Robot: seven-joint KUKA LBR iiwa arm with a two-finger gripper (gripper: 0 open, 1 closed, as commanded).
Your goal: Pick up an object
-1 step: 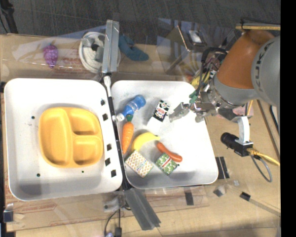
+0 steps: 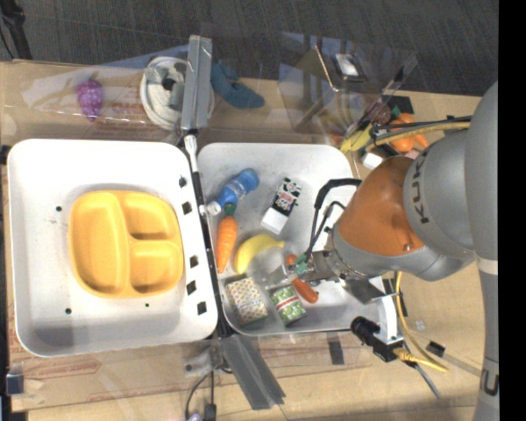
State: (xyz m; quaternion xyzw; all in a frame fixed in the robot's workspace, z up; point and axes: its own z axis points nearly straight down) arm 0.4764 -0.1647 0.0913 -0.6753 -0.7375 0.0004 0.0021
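Two white bins on a wooden bench, arm over the right one.
Gripper sits low among clutter, grip state impossible to tell; green-labelled can just below, lemon left, carrot beyond.

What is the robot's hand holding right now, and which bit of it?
It cannot be told. The gripper is down among the toys in the right bin, by the lemon, but its fingertips are hidden in the clutter.

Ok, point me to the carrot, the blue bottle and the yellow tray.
carrot (image 2: 225, 242): camera view, middle of its orange body, right bin.
blue bottle (image 2: 237, 188): camera view, middle of its blue body, right bin.
yellow tray (image 2: 127, 239): camera view, the ridge between its compartments, left bin.
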